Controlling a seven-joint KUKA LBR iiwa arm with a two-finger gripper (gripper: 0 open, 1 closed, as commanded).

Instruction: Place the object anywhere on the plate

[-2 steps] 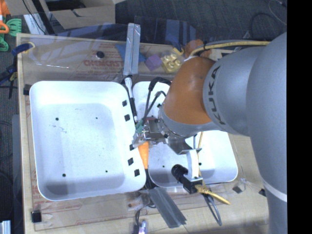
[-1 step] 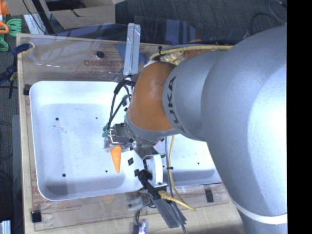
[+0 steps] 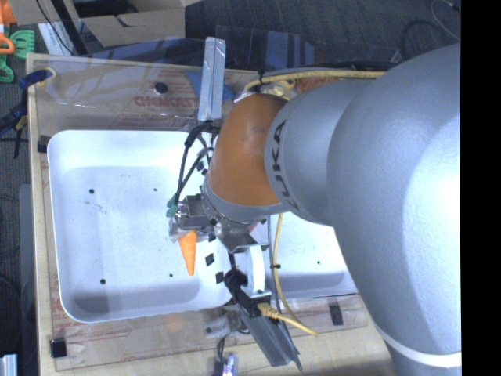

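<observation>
A single fixed camera looked down at a slant on the bench, close enough that the arm [image 3: 368, 155] filled the frame's right and the left bin [image 3: 94, 210] its left.

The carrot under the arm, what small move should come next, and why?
Probably a short, slow lift to test the hold. The carrot hangs tip down just below the pincer, over the floor of the left bin. The wrist hides the grip, and I can't pick out a plate from here.

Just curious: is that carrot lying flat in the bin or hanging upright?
Upright, it seems: the carrot points tip-down under the gripper over the left bin. Whether it touches the floor: cannot tell.
</observation>
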